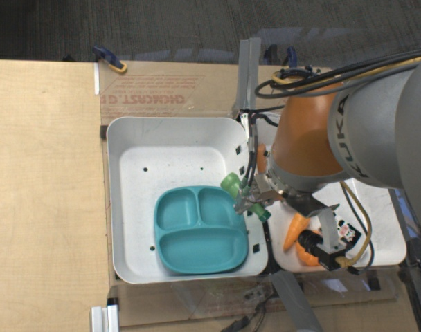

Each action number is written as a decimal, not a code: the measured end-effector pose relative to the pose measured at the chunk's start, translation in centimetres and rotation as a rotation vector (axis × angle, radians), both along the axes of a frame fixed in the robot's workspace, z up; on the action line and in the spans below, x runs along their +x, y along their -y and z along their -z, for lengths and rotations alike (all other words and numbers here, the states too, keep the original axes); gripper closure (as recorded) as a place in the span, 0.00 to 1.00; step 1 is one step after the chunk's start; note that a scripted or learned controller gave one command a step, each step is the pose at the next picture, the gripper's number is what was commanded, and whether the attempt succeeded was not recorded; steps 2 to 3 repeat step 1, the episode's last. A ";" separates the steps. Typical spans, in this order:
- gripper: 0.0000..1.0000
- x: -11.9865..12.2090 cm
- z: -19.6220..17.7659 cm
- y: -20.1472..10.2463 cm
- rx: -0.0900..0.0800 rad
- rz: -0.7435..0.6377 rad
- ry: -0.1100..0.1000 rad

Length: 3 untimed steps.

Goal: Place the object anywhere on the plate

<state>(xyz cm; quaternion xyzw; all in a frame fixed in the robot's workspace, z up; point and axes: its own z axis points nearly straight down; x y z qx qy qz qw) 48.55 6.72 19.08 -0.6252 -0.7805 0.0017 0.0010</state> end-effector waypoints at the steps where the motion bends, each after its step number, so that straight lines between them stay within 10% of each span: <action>1: 0.00 0.0 0.0 0.0 0.000 0.000 0.001; 3: 0.00 0.0 0.0 0.0 0.000 0.000 0.001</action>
